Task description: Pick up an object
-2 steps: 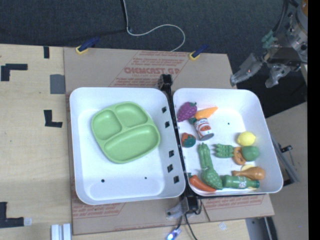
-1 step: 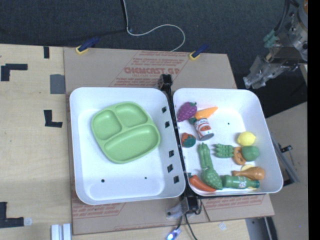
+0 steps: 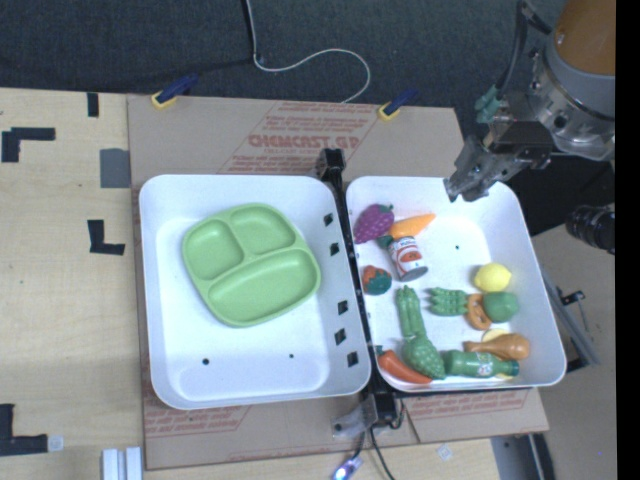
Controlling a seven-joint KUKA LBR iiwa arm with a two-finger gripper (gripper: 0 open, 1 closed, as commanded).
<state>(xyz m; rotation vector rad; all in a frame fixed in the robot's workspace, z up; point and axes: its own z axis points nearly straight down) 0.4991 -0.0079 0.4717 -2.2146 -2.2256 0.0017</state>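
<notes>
The pincer point(image 3: 470, 183) is seen at the upper right, hanging over the far right corner of the right bin point(image 3: 530, 258). Nothing is seen between its dark fingers; whether they are open or closed cannot be told from this angle.

The toys are all found in the right bin, below and left of the pincer, none touching it. Nearest to it are the carrot point(image 3: 415, 224) and the purple grapes point(image 3: 373, 222), lying side by side near the bin's far left part. Just below the carrot a small can w/ red label point(image 3: 408, 257) is seen, tilted. A red-and-green strawberry point(image 3: 376, 280) lies left of the can, near the divider. Further toward the near edge a green corn cob point(image 3: 409, 313) is laid lengthwise, w/ a green leafy veg point(image 3: 449, 301) beside it. On the right side a yellow lemon point(image 3: 492, 277) sits touching a green lime point(image 3: 501, 306); below these a brown drumstick point(image 3: 507, 346) is seen. Along the near edge a green bottle point(image 3: 480, 366) lies flat, approx. beside a second carrot point(image 3: 402, 369). These are well apart from the pincer.

In the left bin point(image 3: 170, 368) a green divided plate point(image 3: 251, 263) is set. Both bins rest on cardboard point(image 3: 290, 138) on the table point(image 3: 60, 298).
</notes>
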